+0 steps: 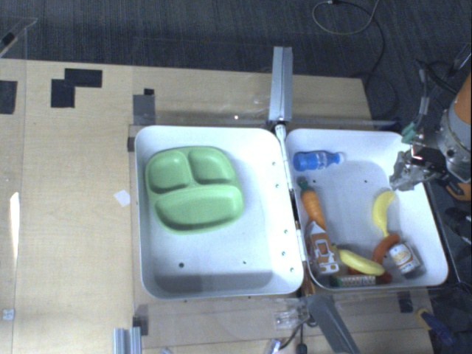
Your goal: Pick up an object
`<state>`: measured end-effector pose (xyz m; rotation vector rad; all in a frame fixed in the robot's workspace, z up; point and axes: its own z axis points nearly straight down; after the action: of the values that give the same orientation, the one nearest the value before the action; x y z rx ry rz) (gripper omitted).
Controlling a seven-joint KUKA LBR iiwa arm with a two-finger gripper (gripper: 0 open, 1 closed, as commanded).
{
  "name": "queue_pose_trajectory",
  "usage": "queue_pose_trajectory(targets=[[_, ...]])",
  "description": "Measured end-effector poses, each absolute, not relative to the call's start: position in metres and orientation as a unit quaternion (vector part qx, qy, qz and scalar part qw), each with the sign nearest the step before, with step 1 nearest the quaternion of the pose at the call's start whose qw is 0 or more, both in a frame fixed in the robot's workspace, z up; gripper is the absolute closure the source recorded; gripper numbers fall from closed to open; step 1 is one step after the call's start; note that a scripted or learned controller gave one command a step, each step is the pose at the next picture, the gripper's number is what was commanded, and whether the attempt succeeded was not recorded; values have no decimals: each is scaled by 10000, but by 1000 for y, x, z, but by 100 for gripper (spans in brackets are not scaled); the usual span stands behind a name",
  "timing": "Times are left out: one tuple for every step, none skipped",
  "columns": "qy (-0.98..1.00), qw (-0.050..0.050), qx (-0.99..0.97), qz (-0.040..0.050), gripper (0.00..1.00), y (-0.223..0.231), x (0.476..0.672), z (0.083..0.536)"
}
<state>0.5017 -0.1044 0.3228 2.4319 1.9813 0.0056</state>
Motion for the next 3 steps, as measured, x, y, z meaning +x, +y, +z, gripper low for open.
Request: queue_pose_trajectory(targets=[[4519,8,8921,1,100,-193,491,286],[5628,25,8266,17,100,-150,510,344],[4124,2,9110,2,100,-154,511,234]])
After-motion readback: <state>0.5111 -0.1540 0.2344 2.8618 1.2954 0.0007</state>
